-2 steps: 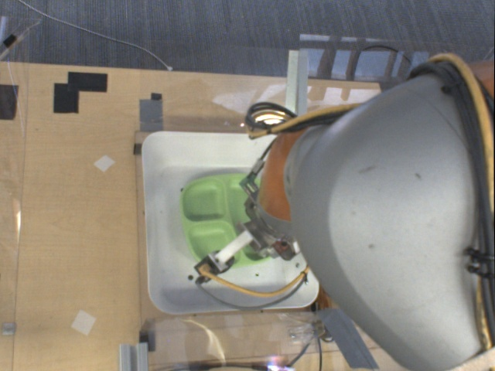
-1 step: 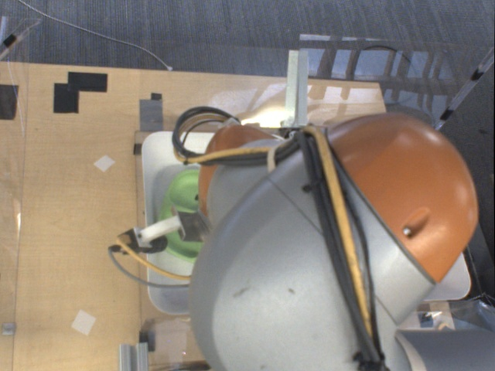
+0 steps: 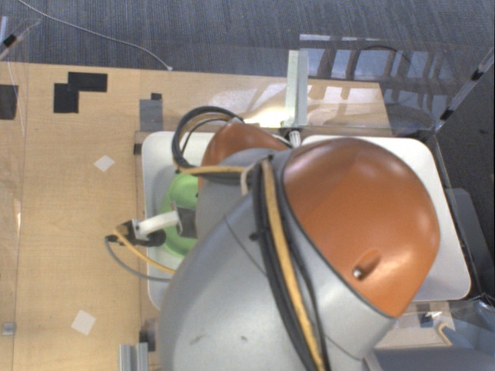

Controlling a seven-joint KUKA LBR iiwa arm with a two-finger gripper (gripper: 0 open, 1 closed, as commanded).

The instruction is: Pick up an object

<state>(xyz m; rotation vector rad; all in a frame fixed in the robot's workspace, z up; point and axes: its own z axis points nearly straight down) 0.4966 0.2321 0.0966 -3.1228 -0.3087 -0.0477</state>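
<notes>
The arm [image 3: 325, 269] covers most of both bins; a green object [image 3: 183, 195] peeks out at centre left. Tool state: cannot tell. Descend slowly, centred over the object.

Two bins [image 3: 155, 153] sit side by side on the counter [image 3: 69, 207]. The arm [image 3: 309, 261] reaches in from the right, above both bins. An object [image 3: 182, 195] lies in the left bin, partly under the arm.
</notes>
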